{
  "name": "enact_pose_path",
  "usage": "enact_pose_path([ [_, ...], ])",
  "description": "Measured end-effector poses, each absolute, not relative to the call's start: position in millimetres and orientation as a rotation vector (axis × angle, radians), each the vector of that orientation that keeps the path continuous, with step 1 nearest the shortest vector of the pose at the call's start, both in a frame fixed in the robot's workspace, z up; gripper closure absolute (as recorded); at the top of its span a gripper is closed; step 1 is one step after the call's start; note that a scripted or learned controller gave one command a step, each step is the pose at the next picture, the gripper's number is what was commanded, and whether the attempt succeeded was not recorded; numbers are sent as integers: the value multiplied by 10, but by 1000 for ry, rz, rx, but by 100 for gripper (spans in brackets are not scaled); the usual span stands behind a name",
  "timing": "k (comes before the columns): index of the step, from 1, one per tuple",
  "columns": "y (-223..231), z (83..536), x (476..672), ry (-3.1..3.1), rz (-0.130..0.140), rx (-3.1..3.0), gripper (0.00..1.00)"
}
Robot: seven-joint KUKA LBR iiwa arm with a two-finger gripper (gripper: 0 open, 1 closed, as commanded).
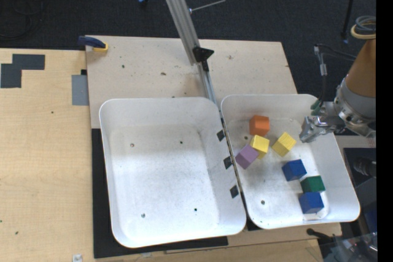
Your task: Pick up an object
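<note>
The right bin (pixel 344 193) holds several small blocks: an orange one (pixel 260 125), two yellow ones (pixel 260 144) (pixel 284 144), a purple one (pixel 246 156), two blue ones (pixel 294 169) (pixel 311 202) and a green one (pixel 313 183). My gripper (pixel 311 131) hangs over the right bin's far right side, just right of the yellow block at the middle. Nothing shows between its fingers. It stands apart from every block.
The left bin (pixel 123 132) lies beside the right one, with black clips (pixel 228 162) along the shared wall. A slanted aluminium bar (pixel 182 15) rises behind the bins. A blue-and-yellow clamp (pixel 92 43) sits at the bench's far left corner.
</note>
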State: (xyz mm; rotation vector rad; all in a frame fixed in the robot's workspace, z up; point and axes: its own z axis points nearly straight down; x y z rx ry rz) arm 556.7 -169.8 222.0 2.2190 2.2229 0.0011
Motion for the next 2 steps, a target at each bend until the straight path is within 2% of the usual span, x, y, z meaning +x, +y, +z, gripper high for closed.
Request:
enact_pose_path([
  [2,-640,2202,5457,2228,-2,2221,100],
])
